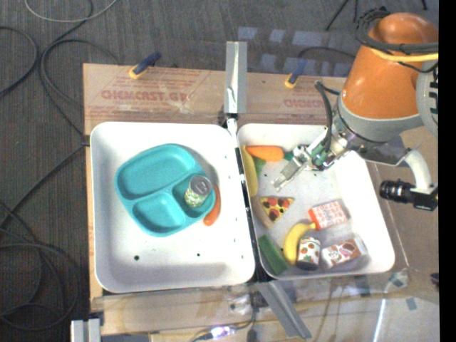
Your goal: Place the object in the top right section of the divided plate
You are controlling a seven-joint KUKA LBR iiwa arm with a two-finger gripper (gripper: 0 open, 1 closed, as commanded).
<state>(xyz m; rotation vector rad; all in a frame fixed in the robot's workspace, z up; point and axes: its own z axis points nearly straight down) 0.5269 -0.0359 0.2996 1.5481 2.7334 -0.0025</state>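
In the left bin (107,255), the teal divided plate (158,180) carries a small jar (197,191) at its right rim, an orange carrot (212,209) just beside. Over the right bin (377,212), the gripper (281,179) hangs above toy food, fingers seemingly parted, holding nothing.

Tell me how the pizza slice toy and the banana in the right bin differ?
The pizza slice is a flat triangle, tan with red and dark toppings; the banana is curved, rounded and plain yellow. The pizza slice lies apart near the bin's middle; the banana sits lower, touching a small carton. Both are toy foods in the right bin.
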